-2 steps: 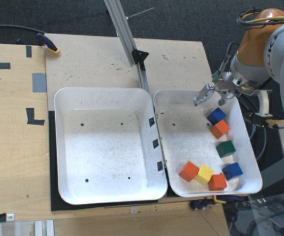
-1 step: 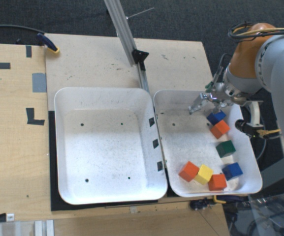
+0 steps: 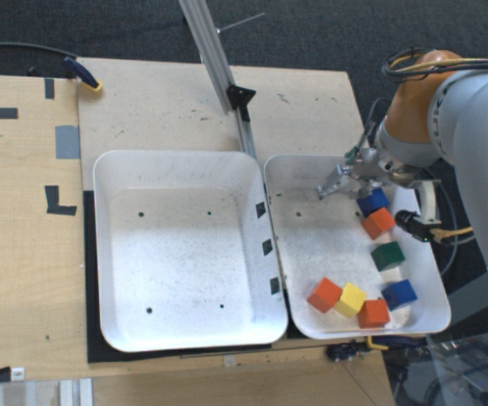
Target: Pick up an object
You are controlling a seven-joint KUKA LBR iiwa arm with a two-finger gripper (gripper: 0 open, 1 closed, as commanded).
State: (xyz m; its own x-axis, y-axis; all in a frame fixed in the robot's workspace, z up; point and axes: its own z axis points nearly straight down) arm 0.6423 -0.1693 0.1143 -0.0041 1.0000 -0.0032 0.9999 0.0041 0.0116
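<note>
Overhead, I am watching the bench point(image 3: 176, 112) carrying two shallow white bins side by side, with the left bin point(image 3: 108, 252) lying next to the right bin point(image 3: 298, 311), their inner walls touching down the middle. My arm point(image 3: 446, 112), grey with an orange band above the wrist, is reaching in from the right and leaning over the far part of the right bin. A slanted metal rail point(image 3: 205, 36) is crossing the far side of the bench and ending just at the bins' shared far corner.

The gripper point(image 3: 328, 187) is hovering low over the far half of the right bin, pointing left; whether it is released or clenched I cannot tell from up here, and nothing is visibly sitting in it.

The things to pick are all lying in the right bin. Just beside the gripper's wrist, a blue block point(image 3: 372, 201) is touching an orange block point(image 3: 378, 222) on its near side. A green block point(image 3: 387, 255) is sitting a little nearer along the right wall, and a second blue block point(image 3: 399, 293) nearer still. Along the near wall, an orange cube point(image 3: 324, 295), a yellow cube point(image 3: 350, 299) and another orange cube point(image 3: 374, 312) are clustering in a row, each touching the next.
</note>
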